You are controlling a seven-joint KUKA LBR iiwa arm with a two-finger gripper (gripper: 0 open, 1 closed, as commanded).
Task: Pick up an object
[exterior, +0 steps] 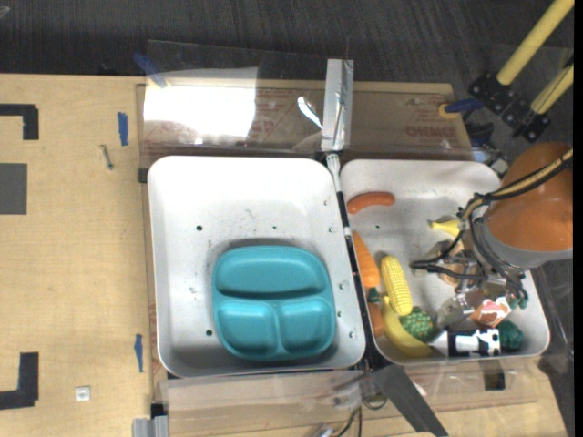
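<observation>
Grey arm's two-finger gripper (475, 291) low over right white bin (414, 178), 4 o'clock corner, likely targeting toy clutter there. Finger state: can't tell. Yellow plastic corn cob (395, 283) at 9 o'clock of it.

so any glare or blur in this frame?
Camera view: strong white glare on the clear panel behind the left bin; the teal tray is evenly lit and sharp, with a soft shadow at its left; the arm is slightly soft, and its gripper blends into the toy clutter.
</observation>
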